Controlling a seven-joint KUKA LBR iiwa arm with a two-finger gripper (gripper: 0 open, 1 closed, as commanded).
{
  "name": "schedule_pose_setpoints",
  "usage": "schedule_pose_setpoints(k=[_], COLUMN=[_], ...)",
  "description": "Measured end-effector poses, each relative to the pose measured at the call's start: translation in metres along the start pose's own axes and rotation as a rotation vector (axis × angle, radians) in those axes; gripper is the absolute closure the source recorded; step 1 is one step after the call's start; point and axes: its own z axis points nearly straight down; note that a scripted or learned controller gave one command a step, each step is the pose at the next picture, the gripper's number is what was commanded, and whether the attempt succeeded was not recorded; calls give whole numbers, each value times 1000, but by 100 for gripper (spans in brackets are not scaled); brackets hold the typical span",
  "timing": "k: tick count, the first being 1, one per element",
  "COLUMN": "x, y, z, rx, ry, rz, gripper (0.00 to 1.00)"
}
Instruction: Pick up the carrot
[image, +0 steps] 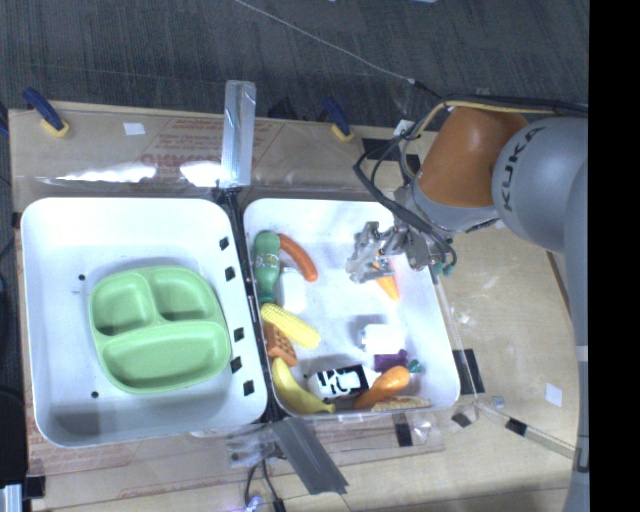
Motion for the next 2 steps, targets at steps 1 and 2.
schedule_pose_setpoints(k=[1,2], x=[0,-5], y=[0,-4], z=[0,35], rx=[0,-4], ry=[0,10], rz=[-1,39], gripper=[0,0])
